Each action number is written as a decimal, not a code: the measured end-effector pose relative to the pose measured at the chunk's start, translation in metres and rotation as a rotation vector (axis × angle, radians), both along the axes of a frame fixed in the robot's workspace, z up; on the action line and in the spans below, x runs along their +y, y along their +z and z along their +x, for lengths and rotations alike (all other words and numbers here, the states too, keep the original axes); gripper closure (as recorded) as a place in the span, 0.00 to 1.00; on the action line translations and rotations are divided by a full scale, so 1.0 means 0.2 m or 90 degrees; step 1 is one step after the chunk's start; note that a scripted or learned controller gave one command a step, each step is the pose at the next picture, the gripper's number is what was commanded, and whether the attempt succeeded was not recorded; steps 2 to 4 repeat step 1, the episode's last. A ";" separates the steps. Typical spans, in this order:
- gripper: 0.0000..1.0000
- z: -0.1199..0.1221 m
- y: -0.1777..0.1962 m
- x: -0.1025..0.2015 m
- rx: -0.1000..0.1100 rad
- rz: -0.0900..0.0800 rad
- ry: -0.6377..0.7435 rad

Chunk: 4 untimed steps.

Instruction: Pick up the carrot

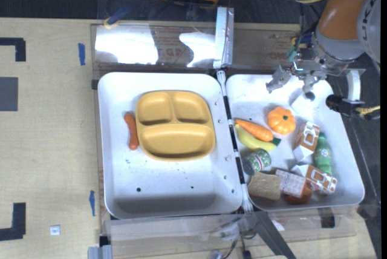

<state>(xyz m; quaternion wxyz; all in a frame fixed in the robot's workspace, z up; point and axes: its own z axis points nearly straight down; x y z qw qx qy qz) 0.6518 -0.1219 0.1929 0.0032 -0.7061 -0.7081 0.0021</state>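
- The carrot [254,129] lay in the right bin [354,191], in the centre-right of the frame, close to that bin's left wall. It was slanted, with its thick end up-left and its thin end down-right toward a dark green tip.
- A yellow banana [253,141] lay just below the carrot and seemed to touch it along its length. A small orange pumpkin [281,120] sat just beside the carrot's lower-right end.
- The gripper [294,81] hung over the upper part of the right bin, up and to the right of the carrot and well apart from it. Its two fingers stood spread, with nothing between them.
- Judged from this, the step in hand was the approach: the arm had yet to come over the carrot and go down.
- To do it well, the gripper should centre over the carrot's mid-length and turn so the fingers close across its narrow width, not along it.
- The tight spot would be the banana side: one finger has to slip between carrot and banana, or it may catch both or push the carrot away.
- The bin wall on the left leaves little room, so a straight vertical descent looks safer than a slanted one.
- The left bin [115,185] held a yellow divided plate [175,124] and a sausage [132,131], neither needed for this task.
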 end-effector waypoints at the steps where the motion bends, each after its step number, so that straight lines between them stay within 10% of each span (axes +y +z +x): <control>1: 0.00 -0.08 -0.34 -0.12 -0.003 -0.002 -0.045; 4: 0.00 -0.08 -0.34 -0.12 -0.003 -0.002 -0.045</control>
